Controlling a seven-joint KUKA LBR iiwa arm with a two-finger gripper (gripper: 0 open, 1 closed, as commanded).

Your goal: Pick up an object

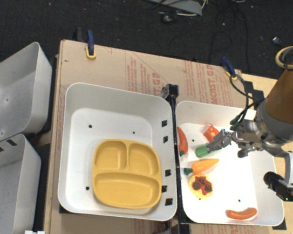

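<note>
In the left bin (73, 130) lay a yellow divided tray (127, 173), untouched. In the right bin (267, 219), carrot (206, 165), sausage (241, 213) and other toys rested loose. Claw (223, 141) hovered low, fingers apart, gripping nothing; pick not yet made.

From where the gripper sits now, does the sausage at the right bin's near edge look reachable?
Probably yes. The sausage lies alone on open bin floor, nothing stacked on it, with the gripper above the same bin.
</note>
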